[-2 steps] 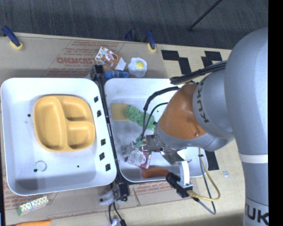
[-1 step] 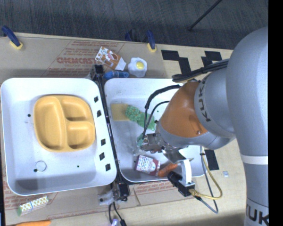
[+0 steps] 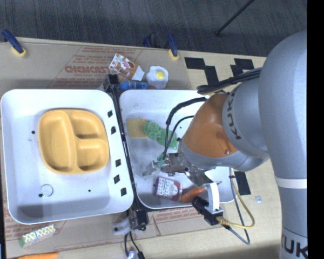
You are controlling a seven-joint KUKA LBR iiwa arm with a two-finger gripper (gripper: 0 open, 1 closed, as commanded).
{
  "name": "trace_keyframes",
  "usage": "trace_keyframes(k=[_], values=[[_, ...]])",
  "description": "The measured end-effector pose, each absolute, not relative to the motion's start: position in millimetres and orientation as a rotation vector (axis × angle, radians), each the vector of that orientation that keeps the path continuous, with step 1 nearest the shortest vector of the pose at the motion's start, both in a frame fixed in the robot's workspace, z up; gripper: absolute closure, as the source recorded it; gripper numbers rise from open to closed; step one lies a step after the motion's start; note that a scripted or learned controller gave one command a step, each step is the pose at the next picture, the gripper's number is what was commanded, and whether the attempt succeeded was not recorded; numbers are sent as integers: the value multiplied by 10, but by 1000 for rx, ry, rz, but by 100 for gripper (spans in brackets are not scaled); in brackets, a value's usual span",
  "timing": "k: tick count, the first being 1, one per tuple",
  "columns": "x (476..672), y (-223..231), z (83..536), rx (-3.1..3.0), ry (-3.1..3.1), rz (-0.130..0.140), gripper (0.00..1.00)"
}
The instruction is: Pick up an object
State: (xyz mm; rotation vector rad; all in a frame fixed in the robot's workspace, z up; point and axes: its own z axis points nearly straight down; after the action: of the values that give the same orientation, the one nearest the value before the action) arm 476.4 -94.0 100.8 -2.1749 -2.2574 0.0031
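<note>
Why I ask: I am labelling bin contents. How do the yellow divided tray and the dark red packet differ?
The yellow tray lies in the left bin; the red packet lies in the right bin, beside the arm. The tray is far larger and plain yellow; the packet is small with a printed label. Both lie flat.

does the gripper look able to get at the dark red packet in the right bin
Probably yes. The dark red packet lies flat near the front of the right bin, just below the gripper, with nothing lying on top of it. An orange object lies beside it.
</note>
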Motion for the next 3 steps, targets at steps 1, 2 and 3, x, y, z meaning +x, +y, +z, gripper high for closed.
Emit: trace_keyframes(k=[1, 2, 3], values=[[5408, -1223, 916, -1695, -2643, 1, 0], [6064, -1468, 921, -1349, -2838, 1, 0], [6068, -1087, 918, -1029, -2965, 1, 0]])
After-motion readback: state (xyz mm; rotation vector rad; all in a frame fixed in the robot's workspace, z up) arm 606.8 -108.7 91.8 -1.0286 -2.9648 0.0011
